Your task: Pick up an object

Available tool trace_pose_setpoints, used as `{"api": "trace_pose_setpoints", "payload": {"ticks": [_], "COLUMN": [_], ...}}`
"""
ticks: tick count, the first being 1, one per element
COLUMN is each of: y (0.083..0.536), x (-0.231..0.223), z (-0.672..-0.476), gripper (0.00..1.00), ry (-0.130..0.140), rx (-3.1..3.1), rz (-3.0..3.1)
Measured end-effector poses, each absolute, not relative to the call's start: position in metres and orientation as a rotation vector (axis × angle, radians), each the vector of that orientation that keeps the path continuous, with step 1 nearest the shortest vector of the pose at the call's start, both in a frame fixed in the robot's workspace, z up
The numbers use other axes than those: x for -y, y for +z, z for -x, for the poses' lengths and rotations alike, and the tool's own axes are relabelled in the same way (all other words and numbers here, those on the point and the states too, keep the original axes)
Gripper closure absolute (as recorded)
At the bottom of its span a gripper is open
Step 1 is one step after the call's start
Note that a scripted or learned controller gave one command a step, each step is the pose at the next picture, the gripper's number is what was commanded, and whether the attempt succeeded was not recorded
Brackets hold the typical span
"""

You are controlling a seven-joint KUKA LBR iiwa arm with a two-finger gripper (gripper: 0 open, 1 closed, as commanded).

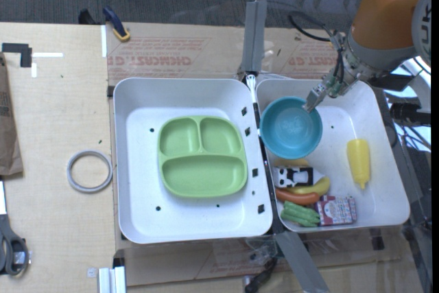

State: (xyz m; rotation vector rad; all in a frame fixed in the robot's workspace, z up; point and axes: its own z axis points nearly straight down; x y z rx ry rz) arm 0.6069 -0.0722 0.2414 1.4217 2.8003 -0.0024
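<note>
Reaching in from the upper right of the frame, the arm [384, 10] brings its hand [322, 94] down over the right bin [384, 168], its tips at the upper right rim of the blue bowl [291, 128]; whether they are spread or closed on that rim cannot be told. The bowl sits in the bin's upper left part. Below it lie a black-and-white toy [293, 177], a banana [309, 187] and a green pod [300, 215]; a yellow corn cob [359, 161] lies right of the bowl. The left bin [137, 168] holds a green divided plate [202, 156].
</note>
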Motion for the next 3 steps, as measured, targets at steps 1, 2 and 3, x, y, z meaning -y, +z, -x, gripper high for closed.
{"api": "trace_pose_setpoints", "payload": {"ticks": [1, 2, 3], "y": [0.249, 0.19, 0.192], "x": [0.073, 0.083, 0.045], "z": [-0.607, -0.566, -0.626], "gripper": [1.0, 1.0, 1.0], "ry": [-0.004, -0.004, -0.018], "rx": [-2.798, -2.784, -2.492], "rz": [-1.425, -1.46, -1.905]}}
